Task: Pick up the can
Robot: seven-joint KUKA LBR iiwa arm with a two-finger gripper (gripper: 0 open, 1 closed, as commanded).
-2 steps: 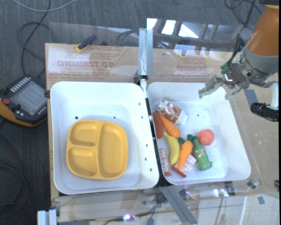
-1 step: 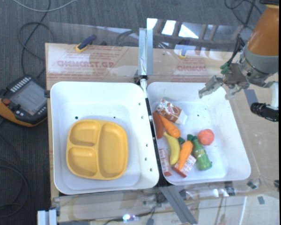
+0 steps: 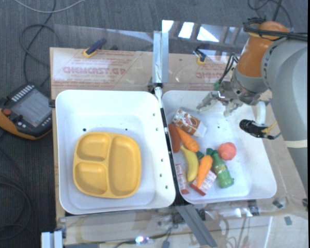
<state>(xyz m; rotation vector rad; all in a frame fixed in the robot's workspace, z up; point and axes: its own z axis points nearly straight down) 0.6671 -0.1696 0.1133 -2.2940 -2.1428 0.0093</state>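
Two white bins seen from above, the arm reaching in from the right.

The gripper (image 3: 220, 105) is held, fingers spread, over the right bin (image 3: 258, 182), where carrots (image 3: 202, 169), a banana (image 3: 190, 163) and a green bottle (image 3: 222, 172) are heaped; a yellow tray (image 3: 107, 164) is set in the left bin (image 3: 106, 103).

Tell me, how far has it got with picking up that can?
Nothing done yet. The gripper hovers open at the right bin's far end, nothing between its fingers. What looks like the can lies near the front beside a carrot. Reaching, gripping and lifting remain.
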